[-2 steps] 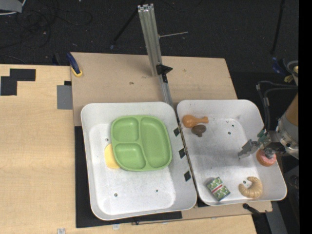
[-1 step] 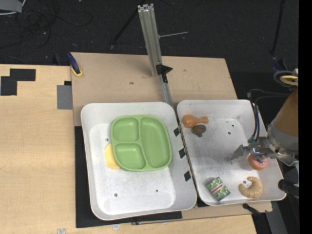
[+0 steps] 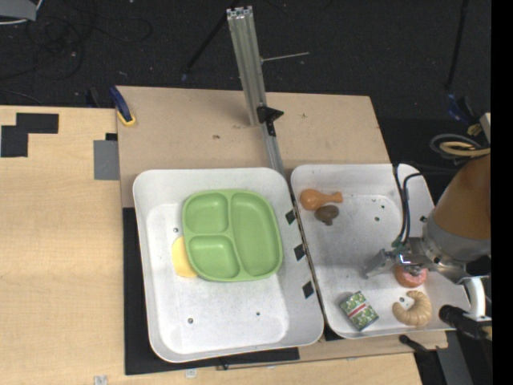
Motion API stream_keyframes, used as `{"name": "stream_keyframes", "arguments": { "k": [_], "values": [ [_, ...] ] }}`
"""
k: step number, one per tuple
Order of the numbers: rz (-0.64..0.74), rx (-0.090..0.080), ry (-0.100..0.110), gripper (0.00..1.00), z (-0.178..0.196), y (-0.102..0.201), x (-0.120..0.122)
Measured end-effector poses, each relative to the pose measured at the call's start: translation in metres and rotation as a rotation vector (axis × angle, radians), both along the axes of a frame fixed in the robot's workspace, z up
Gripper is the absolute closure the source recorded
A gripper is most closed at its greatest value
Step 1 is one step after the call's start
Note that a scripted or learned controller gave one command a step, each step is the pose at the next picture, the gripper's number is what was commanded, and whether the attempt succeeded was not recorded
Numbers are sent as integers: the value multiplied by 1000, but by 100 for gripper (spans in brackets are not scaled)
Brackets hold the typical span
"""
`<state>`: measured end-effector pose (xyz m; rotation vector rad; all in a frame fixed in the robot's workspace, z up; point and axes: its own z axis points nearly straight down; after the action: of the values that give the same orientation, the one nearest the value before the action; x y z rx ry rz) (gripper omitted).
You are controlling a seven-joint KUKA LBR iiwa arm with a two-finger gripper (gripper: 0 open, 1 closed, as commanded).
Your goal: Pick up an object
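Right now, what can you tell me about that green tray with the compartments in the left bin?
The green divided tray looks like smooth, matte plastic, with rounded corners and three compartments: two smaller ones on its left side and one long one on its right. It lies flat, right side up, slightly turned, in the upper part of the left bin. It partly covers a yellow object at its lower left edge.

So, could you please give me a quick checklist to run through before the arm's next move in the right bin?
1. Gripper over the right bin: ok.
2. Pink object close beside the gripper: ok.
3. Object seen between the fingers: cannot tell.
4. Croissant apart from the pink object: ok.
5. Green packet lying apart from the gripper: ok.
6. Orange piece at the bin's far side, out of the way: ok.
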<state>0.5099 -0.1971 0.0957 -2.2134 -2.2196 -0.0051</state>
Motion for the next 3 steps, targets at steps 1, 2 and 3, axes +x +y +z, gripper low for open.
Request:
{"name": "stream_keyframes", "arguments": {
  "k": [1, 2, 3],
  "values": [
    [-6, -14, -10, 100, 14, -6, 1],
    [-1, -7, -5, 100, 59, 1, 5],
    [-1, -9, -7, 100, 123, 2, 9]
  ]
}}
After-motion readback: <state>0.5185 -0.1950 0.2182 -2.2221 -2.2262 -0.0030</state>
